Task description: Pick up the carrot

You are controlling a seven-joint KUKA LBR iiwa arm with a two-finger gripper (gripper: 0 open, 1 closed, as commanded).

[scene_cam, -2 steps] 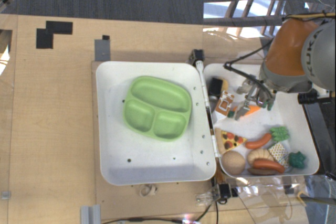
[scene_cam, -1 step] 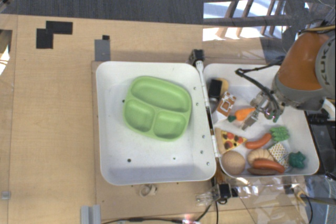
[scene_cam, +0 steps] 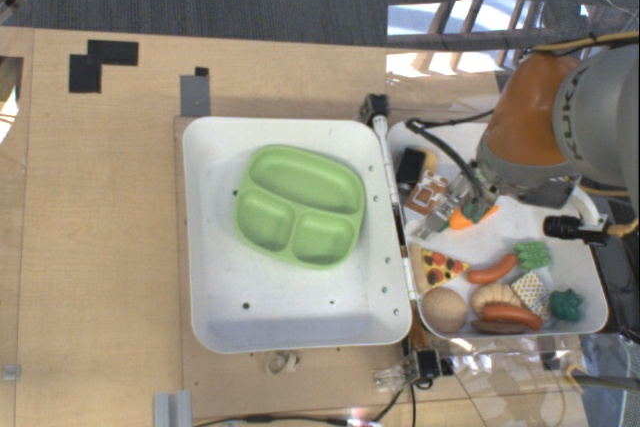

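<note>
Arm in from the right, wrist low over the right bin (scene_cam: 597, 310). Gripper (scene_cam: 470, 207) sits right at the carrot (scene_cam: 461, 220), orange tip poking out just below and left of the fingers. Looks like contact or near it, but can't tell if the carrot is actually between the fingers, and can't tell whether the tool is spread or pressed together, the wrist hides it. So no grasp confirmed.

Progress, my read: approach done, gripper down at the target; closing on it and lifting are left. Carrot seems not off the bin floor yet, though the angle makes that hard to say.

Carrot itself: small, bright orange, a bit of green at the upper side, mostly covered by the gripper, only a stub visible. Lies in the upper middle of the right bin, apart from the other toy food.

Other stuff in that bin: pizza slice (scene_cam: 441, 265) below the carrot, sausage (scene_cam: 492, 269) near it, egg (scene_cam: 446, 308), broccoli (scene_cam: 533, 255), more bits in the lower corner. Left bin (scene_cam: 215, 310) holds a green divided plate (scene_cam: 299, 205), well apart from the action
</note>
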